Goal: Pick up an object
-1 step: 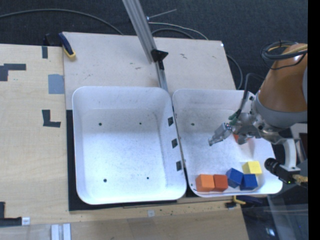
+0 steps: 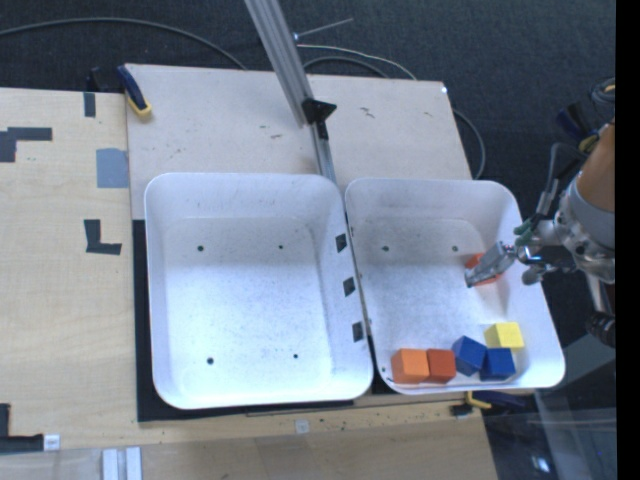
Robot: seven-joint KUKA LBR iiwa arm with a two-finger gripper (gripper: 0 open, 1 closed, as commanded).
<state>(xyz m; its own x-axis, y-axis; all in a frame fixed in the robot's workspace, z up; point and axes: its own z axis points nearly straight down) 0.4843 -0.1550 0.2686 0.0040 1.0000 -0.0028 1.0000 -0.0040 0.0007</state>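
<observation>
gripper (image 2: 487, 268) over right bin (image 2: 430, 196), near its right wall, fingers clamped on a small red block (image 2: 482, 264), lifted above the floor. along the bin's front edge: two orange blocks (image 2: 423, 365), two blue blocks (image 2: 484, 357), yellow block (image 2: 505, 335). left bin (image 2: 160, 298) alongside.

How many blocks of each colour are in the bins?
Orange blocks: 2, side by side at the near edge of the right bin
Blue blocks: 2
Yellow block: 1
Small orange-red piece by the gripper: 1; I cannot tell if it is held
Total: 6
</observation>
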